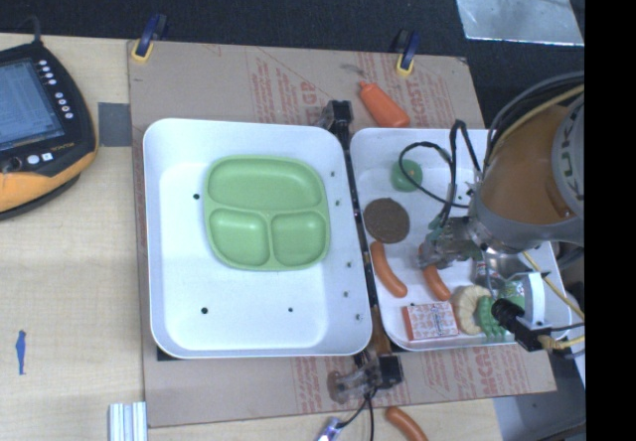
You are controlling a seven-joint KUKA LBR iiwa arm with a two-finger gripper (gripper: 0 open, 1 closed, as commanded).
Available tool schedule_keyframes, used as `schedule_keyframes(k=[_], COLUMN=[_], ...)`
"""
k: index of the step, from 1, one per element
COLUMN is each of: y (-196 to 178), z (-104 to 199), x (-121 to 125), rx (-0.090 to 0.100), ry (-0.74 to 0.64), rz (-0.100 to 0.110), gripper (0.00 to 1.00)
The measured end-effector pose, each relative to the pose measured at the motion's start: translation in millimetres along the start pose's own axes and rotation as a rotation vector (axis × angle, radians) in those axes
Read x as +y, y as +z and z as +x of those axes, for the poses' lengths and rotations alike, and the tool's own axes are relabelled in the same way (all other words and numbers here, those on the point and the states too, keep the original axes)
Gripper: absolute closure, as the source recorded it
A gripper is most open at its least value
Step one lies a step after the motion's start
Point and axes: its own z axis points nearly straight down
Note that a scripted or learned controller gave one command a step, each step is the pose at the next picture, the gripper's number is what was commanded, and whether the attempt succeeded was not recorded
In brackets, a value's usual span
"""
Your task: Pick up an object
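My gripper (444,248) hangs low over the middle of the right bin (370,149), under the grey wrist with its orange band (522,171). Just below it lies a short orange sausage (436,282), partly covered by the gripper. A longer orange sausage (388,269) lies to its left. A brown round patty (386,220) and a small green piece (406,174) sit further back. Near the front wall are a red-and-white box (429,321), a pale biscuit (467,305) and a green item (487,315) half hidden by the arm's hardware.
The left bin (179,320) holds a green divided plate (266,211). An orange carrot-like piece (383,104) lies on the cardboard behind the bins, and another orange sausage (405,421) in front. A teach pendant (35,136) rests at far left. Black cables loop over the right bin.
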Motion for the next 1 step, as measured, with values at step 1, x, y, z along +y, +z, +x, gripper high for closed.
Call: schedule_keyframes(k=[1], y=[-82.9], z=[35.7], x=[38.8], rx=[0.003], ry=[0.006], rz=[-0.001], gripper=[1.00])
